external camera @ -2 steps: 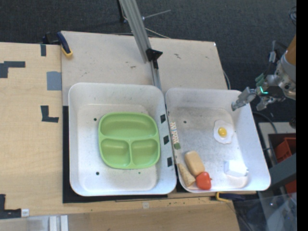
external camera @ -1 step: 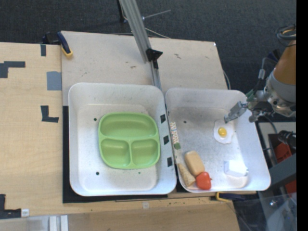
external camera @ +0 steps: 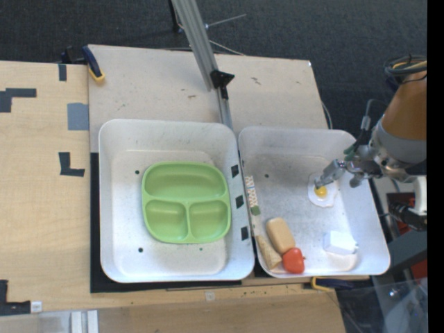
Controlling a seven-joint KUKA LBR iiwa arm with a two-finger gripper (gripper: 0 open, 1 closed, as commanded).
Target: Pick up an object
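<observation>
Camera view. The arm point(external camera: 406, 120) enters from the right edge, grey with an orange band above the wrist. Its gripper point(external camera: 323, 182) sits low over the right bin point(external camera: 277, 144), tips directly above the fried egg point(external camera: 321, 193), a white toy with a yellow yolk. Whether the tips touch the egg cannot be told at this resolution. Finger spread: cannot tell; the tips read as one small grey cluster. Nothing visibly lifted.

Writing and labels: a narrow strip point(external camera: 252, 194) with dark printing lies along the left wall of the right bin; the characters are too small to read. No other legible text.

Right bin contents: fried egg right of centre; a tan bread roll point(external camera: 280, 235) near the front, touching or just beside a long tan stick-shaped piece point(external camera: 267, 252) at the front left corner; a red tomato point(external camera: 293, 260) against the front of the roll; a white translucent item point(external camera: 340, 244) near the front right corner, shape unclear.

Left bin point(external camera: 114, 186) contents: one green divided plate point(external camera: 186, 202), three compartments, lying flat at centre.

Both bins sit side by side, edges touching, on the bench point(external camera: 41, 186).
</observation>
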